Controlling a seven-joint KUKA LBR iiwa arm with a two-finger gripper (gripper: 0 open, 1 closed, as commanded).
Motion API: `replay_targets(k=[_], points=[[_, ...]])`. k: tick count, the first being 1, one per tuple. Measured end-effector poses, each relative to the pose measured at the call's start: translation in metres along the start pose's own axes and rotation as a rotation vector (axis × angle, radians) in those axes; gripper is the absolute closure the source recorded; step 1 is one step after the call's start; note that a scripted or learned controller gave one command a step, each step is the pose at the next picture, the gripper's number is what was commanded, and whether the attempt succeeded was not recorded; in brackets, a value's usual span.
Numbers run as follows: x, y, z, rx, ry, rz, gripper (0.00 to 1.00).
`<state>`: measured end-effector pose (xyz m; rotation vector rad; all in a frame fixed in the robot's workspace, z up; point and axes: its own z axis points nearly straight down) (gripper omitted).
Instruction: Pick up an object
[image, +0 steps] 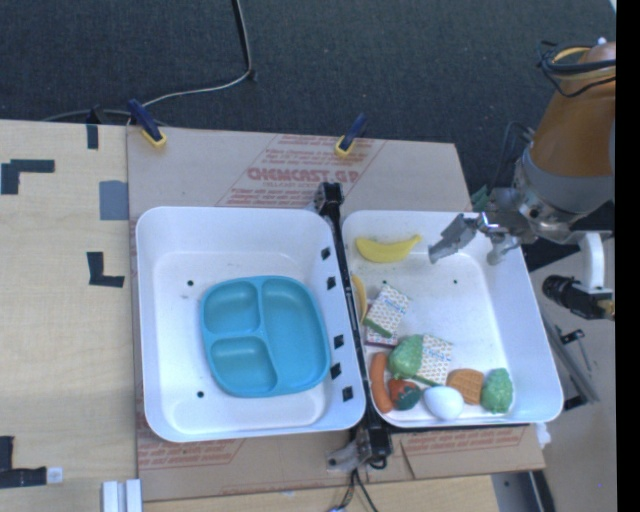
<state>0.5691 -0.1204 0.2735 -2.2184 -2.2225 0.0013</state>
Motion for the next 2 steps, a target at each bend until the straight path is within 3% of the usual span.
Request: replay_targets(k=[1,2], points=[[0.042,0.064,0.091,0.002,0.000,0.000,0.00],[0.017,0.099,0.144,0.001,-0.002,0.001,0.00]])
